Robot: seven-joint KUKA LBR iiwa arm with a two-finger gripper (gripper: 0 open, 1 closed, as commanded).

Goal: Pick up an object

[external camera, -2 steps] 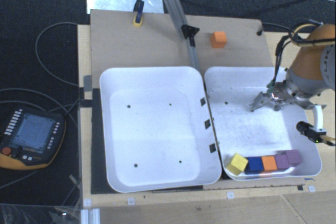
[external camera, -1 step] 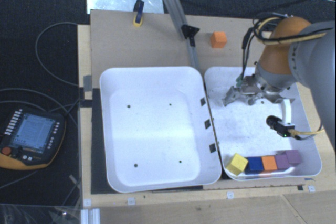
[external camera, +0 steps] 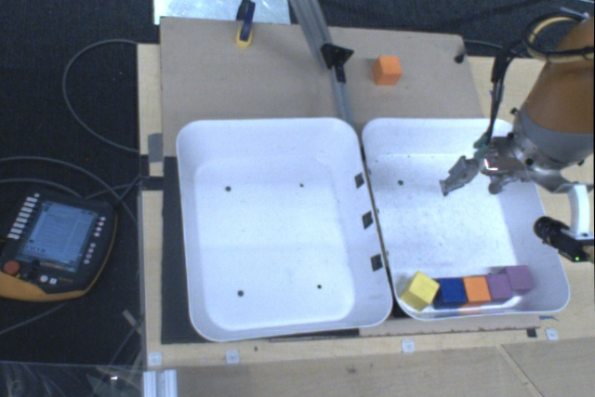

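Camera view: You see the gripper (external camera: 474, 174) at centre right of the frame, hanging over the right bin (external camera: 409, 137) near its upper right area. Its fingers stand spread apart and released, with nothing between them.

Locate the objects along the lower edge of the right bin, at lower right of the frame. They are small cubes set in a row, touching side by side: a yellow cube (external camera: 419, 290) turned slightly askew at the left end, then a blue cube (external camera: 452, 292), an orange cube (external camera: 477, 289) and a purple cube (external camera: 512, 281), which looks paler than the others.

Note a separate orange cube (external camera: 387, 70) on the brown bench board (external camera: 279, 70) above the bins, upper centre right. The left bin (external camera: 200, 228) sits at centre frame. A handheld control pendant (external camera: 54, 242) lies at far left.
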